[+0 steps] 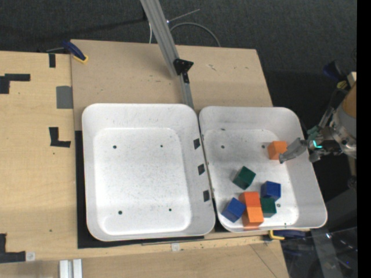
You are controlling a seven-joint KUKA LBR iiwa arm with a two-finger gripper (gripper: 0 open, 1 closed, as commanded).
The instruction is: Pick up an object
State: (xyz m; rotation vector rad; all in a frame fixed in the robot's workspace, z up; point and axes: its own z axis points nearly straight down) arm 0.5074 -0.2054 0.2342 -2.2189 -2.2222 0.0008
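Jaws: state cannot be told; gripper point(288, 153) at right bin's point(301, 126) right edge, just beside orange block point(276, 149). Remaining blocks clustered near bin's front edge

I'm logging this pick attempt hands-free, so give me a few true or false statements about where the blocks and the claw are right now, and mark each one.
1. All the blocks lie in the right bin. True.
2. The claw hangs over the left bin. False: it is at the right bin's right side, beside the lone orange block.
3. A dark green block sits apart from the others near the middle of the right bin. True.
4. The lone orange block lies in the cluster at the bin's near edge. False: it sits by itself, farther up near the right wall.
5. The cluster holds only blue blocks. False: it also has an orange block and a green block.
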